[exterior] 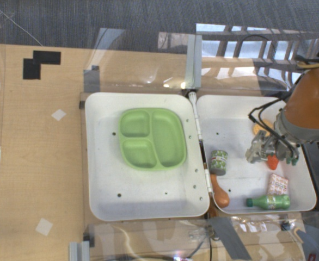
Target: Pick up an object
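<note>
Gripper (264, 152) of mine hangs low; I cannot tell its state. Just beside it lies a small orange object (272, 162), partly hidden.

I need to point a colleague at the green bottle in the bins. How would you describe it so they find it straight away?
Start at the right-hand white bin, the one the arm reaches into, and go to its near right corner. The green bottle lies on its side there along the front wall, just below a small pink patterned box. It is the only long, plain green item; the can nearby is short.
</note>
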You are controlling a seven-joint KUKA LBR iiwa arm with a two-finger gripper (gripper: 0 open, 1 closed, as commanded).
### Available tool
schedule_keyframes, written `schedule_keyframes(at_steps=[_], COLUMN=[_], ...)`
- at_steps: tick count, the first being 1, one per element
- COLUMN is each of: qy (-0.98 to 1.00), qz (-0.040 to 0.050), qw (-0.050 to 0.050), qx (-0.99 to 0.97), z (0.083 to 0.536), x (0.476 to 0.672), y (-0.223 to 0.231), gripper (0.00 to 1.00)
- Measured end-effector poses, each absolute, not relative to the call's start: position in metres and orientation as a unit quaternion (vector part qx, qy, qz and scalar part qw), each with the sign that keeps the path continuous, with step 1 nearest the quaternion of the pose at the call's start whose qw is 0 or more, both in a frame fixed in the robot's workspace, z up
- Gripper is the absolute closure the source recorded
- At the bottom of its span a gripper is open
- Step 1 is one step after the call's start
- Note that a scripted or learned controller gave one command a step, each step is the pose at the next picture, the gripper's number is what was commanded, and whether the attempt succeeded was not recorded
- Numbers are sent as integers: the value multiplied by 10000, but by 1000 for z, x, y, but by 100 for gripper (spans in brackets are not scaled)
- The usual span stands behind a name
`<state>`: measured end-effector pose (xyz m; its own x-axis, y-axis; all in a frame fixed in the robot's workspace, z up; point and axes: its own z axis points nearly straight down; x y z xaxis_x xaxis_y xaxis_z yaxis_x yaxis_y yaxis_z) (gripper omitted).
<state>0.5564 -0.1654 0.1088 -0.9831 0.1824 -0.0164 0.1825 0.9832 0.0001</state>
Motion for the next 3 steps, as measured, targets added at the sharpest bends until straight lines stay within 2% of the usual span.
schedule_keyframes(at_steps=[1, 2, 3], qy=[9810, 9956, 9958], qz=[-1, -6, -14], qw=[71, 35, 90], qx=[1939, 935, 911], z=[197, 171, 184], x=[513, 489, 492], y=[-147, -169, -168], gripper=[100, 100, 100])
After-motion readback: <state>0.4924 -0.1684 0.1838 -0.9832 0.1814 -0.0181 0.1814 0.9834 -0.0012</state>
